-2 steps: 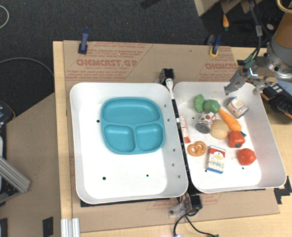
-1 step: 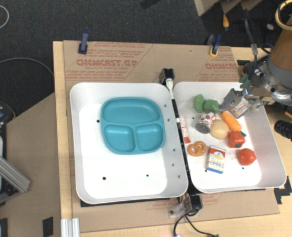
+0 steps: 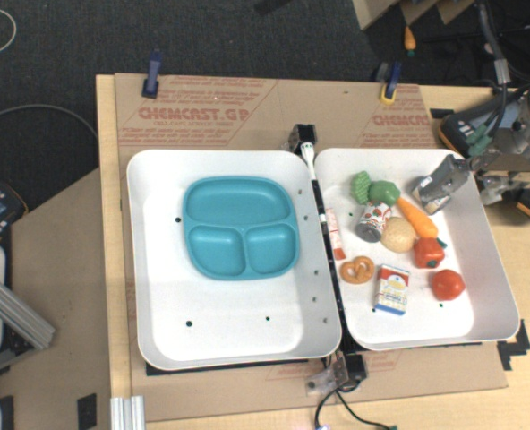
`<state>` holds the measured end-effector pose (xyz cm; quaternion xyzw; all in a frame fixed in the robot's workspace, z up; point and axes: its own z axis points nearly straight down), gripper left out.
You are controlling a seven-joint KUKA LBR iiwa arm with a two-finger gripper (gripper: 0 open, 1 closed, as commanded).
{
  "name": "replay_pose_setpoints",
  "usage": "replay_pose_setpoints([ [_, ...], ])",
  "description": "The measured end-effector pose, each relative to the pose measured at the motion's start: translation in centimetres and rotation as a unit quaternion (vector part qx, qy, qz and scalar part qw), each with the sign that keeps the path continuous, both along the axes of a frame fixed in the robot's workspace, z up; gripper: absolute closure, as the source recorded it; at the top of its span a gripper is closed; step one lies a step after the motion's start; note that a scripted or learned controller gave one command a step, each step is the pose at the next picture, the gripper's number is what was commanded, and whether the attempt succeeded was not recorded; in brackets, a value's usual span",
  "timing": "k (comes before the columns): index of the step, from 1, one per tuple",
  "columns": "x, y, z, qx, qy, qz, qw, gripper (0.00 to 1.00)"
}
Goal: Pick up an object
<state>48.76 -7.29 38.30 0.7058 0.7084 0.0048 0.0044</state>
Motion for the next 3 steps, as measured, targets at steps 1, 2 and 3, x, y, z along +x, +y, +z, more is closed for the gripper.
replay_pose_setpoints([
  [1, -0.8, 5.5, 10.7, 0.0004, -0.002, 0.002, 1.0000, 0.00],
  [2, -0.7, 5.2, 11.1, -0.0009, 0.003, -0.001, 1.0000, 1.00],
  [3, -0.9, -1.1, 10.2, -0.0010, 0.007, -0.005, 1.0000, 1.00],
])
